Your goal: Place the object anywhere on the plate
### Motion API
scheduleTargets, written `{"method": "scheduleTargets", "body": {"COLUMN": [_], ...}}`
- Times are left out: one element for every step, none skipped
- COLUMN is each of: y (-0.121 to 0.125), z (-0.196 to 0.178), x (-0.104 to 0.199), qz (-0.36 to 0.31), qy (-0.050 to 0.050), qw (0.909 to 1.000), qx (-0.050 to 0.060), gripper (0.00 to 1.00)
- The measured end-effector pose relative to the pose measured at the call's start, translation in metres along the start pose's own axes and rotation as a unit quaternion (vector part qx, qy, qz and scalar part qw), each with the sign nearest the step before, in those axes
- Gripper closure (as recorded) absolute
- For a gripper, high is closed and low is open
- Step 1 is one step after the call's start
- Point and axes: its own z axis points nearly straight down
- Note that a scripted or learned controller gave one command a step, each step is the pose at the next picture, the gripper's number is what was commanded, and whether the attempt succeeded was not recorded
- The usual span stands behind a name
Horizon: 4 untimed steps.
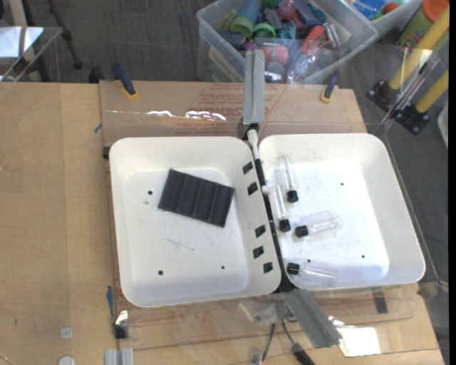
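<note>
Two white bins (pixel 182 150) are sitting on a light brown wooden bench (pixel 50 214). A black plate (pixel 196 197) with ribbed lines is lying in the left one. Clear vials (pixel 286 178) with black caps are lying in the right bin (pixel 356 153). Behind, a clear tub (pixel 214 36) is holding toys (pixel 271 18) in many colours.

Robotics lab bench

Two white bins (pixel 187 289) sit clamped on a plywood bench (pixel 50 214); at twelve o'clock a clear tub of bright toys (pixel 285 32), at two o'clock stand legs on grey carpet (pixel 406 107).
</note>
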Motion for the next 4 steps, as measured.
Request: {"method": "scheduleTargets", "body": {"y": [0.001, 0.002, 0.003, 0.004], "z": [-0.01, -0.02, -0.03, -0.04], "x": [0.001, 0.002, 0.003, 0.004], "qz": [-0.002, -0.004, -0.006, -0.008], "qy": [-0.001, -0.002, -0.003, -0.005], "qw": [1.0, 1.0, 1.0, 1.0], "qx": [-0.001, -0.002, -0.003, -0.004], "gripper": [1.0, 1.0, 1.0, 1.0]}}
